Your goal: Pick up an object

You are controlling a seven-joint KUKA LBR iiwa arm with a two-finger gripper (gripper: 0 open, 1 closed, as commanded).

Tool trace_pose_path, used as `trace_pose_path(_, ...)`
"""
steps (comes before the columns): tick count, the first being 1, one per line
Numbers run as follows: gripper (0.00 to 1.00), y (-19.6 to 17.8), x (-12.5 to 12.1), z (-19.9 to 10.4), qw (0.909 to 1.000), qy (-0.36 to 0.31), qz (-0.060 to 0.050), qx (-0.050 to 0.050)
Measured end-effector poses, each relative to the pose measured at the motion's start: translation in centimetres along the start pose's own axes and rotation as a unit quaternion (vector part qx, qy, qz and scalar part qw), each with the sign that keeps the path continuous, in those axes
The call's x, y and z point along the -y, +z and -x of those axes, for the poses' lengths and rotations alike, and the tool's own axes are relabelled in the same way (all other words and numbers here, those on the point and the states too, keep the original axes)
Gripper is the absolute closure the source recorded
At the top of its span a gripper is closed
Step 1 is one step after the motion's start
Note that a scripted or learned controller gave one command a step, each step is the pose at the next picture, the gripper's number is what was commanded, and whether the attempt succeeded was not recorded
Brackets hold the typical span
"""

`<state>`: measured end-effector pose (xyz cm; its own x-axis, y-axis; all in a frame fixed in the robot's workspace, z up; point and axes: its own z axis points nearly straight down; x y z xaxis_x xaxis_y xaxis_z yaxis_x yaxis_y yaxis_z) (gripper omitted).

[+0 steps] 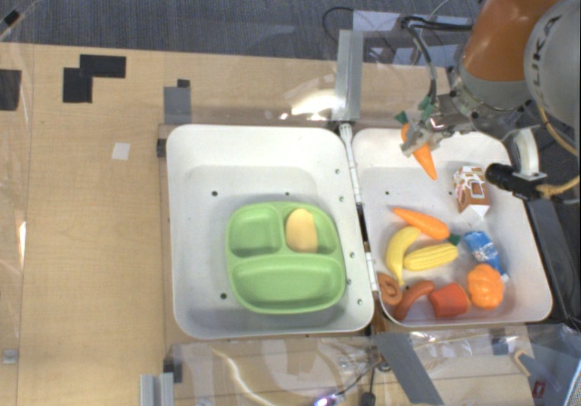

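Note:
My gripper (419, 133) hangs over the back left part of the right bin (536, 304). A small orange carrot (426, 162) sits between its fingers, pointing down and to the right, and looks lifted off the bin floor. Lower in the same bin lie a longer carrot (420, 221), a banana (398, 252), a corn cob (432, 256), a brown sausage (406, 294), a red block (448, 301), an orange pepper (486, 286), a blue packet (481, 248) and a small carton (471, 188).
The left bin (195, 213) holds a green divided plate (272, 282) with a yellow lemon (301, 230) in one compartment. A metal divider post (349, 68) stands between the bins at the back. The arm's black cables (517, 179) cross the right bin's right side.

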<state>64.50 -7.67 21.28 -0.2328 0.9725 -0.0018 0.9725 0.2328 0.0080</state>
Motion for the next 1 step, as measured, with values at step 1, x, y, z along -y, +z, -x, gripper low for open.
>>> trace_pose_path(1,1.0,2.65,-2.34,0.94,0.9999,-0.017,-0.001,0.0)
